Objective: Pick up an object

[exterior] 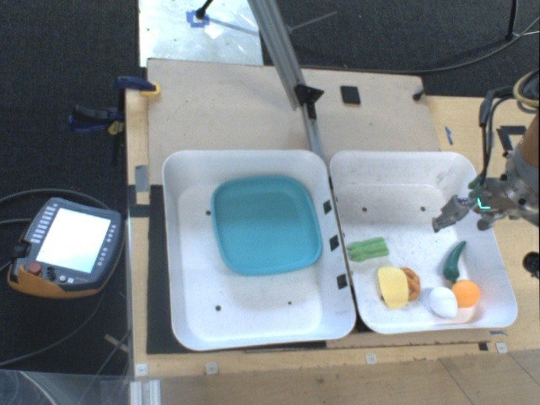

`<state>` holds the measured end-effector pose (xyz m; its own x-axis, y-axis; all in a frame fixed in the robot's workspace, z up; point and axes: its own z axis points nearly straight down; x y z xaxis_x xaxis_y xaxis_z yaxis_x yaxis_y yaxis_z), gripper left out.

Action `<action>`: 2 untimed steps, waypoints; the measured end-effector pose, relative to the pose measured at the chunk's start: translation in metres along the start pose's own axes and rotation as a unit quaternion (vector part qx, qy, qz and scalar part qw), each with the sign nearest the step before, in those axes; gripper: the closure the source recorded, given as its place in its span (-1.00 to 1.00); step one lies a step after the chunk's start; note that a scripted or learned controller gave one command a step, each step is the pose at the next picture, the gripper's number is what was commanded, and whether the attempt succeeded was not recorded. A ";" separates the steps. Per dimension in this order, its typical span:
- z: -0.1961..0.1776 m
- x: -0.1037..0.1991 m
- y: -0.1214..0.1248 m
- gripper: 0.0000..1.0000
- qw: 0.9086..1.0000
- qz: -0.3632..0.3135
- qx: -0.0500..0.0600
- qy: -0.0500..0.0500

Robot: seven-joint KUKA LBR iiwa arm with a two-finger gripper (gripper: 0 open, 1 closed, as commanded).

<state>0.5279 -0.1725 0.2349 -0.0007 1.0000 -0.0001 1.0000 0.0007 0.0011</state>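
Two shallow white bins sit side by side on the tabletop (371, 116). The left bin (190, 251) holds a teal square plate (266, 224). The right bin (396, 184) holds a green block (368, 249), a yellow block (391, 286) touching a small brown piece (412, 282), a white egg (443, 302), an orange ball (466, 293) and a dark green pepper-like item (454, 261), all gathered near its front. The gripper (451, 215) hangs over the right bin's right side, above the pepper-like item, holding nothing visible; whether it is open or closed cannot be told.
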 end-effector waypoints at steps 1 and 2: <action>0.000 0.000 0.000 -1.00 1.000 0.000 0.000 0.000; 0.043 -0.005 -0.002 -1.00 1.000 0.000 0.002 0.000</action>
<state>0.5259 -0.1770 0.1923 0.0002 1.0000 0.0003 1.0000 -0.0002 -0.0025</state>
